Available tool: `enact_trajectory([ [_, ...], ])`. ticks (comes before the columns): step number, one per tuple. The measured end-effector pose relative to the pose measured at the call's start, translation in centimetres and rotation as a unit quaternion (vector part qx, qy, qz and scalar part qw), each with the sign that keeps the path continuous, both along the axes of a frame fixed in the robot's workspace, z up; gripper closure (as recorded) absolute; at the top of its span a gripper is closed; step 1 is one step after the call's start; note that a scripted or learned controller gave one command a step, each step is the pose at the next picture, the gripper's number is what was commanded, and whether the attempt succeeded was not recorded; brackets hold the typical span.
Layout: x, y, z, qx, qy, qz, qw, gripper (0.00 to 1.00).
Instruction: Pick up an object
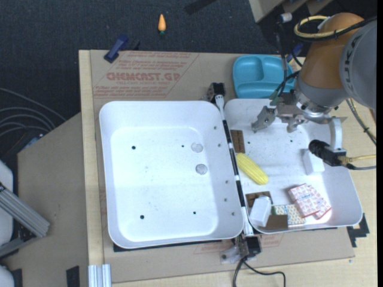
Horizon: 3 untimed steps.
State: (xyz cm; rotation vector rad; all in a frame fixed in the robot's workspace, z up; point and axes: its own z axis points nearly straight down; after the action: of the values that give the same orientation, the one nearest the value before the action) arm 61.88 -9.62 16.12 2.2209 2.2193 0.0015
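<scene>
Here the likeliest things to pick lie in the right bin (353,187), which serves as the landmark. A yellow corn cob (252,168) lies slantwise on the bin's floor close to its left wall, bright and ridged, with bare white floor around most of it. Toward the bin's near edge sits a pink-and-white patterned packet (308,200), tilted, and just left of it a cluster: a small green-and-white packet (287,214), a brown card (270,219) and a white cup-like piece (259,208) packed into the near left corner, touching one another. A small brown block (237,141) rests against the left wall, farther back than the corn.

The arm (335,52) reaches in over the bin's far right corner, its orange band above the wrist. The gripper (277,118) hangs over the far part of the bin, its grey metal fingers (262,121) splayed fairly wide with nothing between them; it stands well apart from the corn and from the packets.

The middle of the bin's floor is bare white, giving room between the gripper and the objects. The left bin (119,124) adjoins the right bin's left wall and has two small round discs (198,158) on its floor. A blue tray (258,75) sits just behind the right bin's far edge.
</scene>
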Motion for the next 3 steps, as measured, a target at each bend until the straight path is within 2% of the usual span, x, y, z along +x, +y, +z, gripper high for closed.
enact_trajectory([
  [1, -2.5, 0.4, -1.4, 0.0008, 0.002, 0.000, 1.0000, 0.00],
  [2, -2.9, 3.1, 2.4, 0.0004, 0.000, 0.001, 1.0000, 0.00],
  [3, -4.1, 4.7, 2.4, 0.0010, 0.002, 0.001, 1.0000, 0.00],
])
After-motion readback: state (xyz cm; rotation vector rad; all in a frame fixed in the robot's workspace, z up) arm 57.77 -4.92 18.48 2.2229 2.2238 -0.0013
